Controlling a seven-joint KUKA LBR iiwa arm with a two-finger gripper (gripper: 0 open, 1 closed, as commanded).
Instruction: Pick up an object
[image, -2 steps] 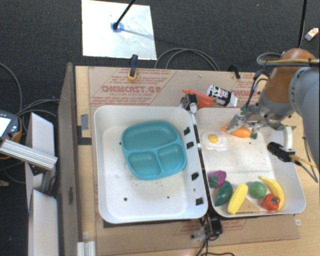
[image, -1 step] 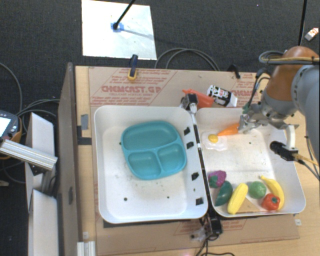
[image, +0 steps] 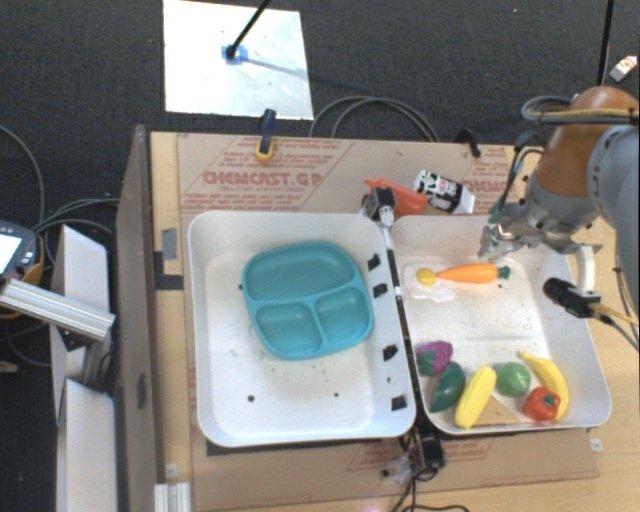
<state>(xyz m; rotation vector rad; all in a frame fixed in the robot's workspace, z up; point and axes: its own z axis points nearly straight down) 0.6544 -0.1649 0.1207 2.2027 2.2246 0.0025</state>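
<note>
Hovering over right bin (image: 580, 340): gripper (image: 497, 240), finger state cannot be told. Carrot (image: 468, 273) lies just below it on bin floor; fried egg (image: 430, 281) touches the carrot's left end.

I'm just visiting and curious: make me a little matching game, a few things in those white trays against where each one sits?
Things:
1. teal plate
2. carrot
3. red tomato
4. gripper

Places:
A. right bin, near right corner
B. middle of the left bin
C. just above the carrot's right end
D. right bin, far half

Pairs: 1-B, 2-D, 3-A, 4-C
</note>
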